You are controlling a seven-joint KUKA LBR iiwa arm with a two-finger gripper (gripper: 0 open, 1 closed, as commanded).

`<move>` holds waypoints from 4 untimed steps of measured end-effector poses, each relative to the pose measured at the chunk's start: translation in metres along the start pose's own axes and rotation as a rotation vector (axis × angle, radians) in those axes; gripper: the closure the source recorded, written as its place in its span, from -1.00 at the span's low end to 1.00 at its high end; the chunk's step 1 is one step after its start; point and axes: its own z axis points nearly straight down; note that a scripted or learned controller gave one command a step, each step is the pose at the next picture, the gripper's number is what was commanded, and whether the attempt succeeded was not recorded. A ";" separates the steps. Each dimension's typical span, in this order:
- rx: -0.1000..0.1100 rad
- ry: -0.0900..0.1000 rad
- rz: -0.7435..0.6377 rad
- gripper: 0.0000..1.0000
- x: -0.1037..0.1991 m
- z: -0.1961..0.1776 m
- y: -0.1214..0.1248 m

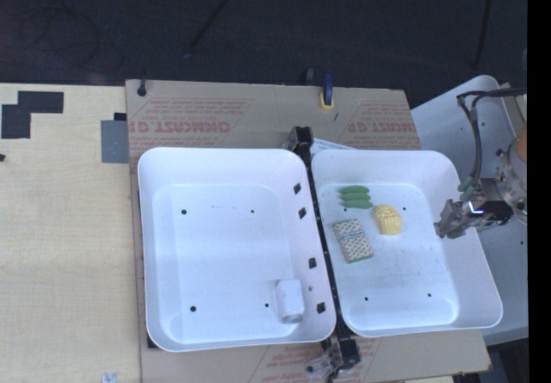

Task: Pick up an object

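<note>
Camera view looks down on two white bins. Over the right bin's [469,287] right rim sits the gripper [449,225]; whether it is clenched or released, I cannot tell. Inside lie a green piece [355,196], a yellow corn-like piece [387,219] and a patterned pad [352,240]. A white block [289,299] rests in the left bin [172,321]

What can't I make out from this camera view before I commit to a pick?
- Gripper: small and dark at the right bin's right rim; its state is unreadable.
- Arm: cut off by the picture's right edge.
- Pale object in the left bin: white on white, its shape is blurred.
- Patterned flat piece, yellow object and green object: too small to identify.
</note>
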 end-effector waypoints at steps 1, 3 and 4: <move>0.011 -0.003 0.015 1.00 -0.084 0.068 -0.004; 0.007 -0.001 0.013 1.00 -0.083 0.046 -0.003; 0.008 0.000 0.013 1.00 -0.084 0.036 -0.003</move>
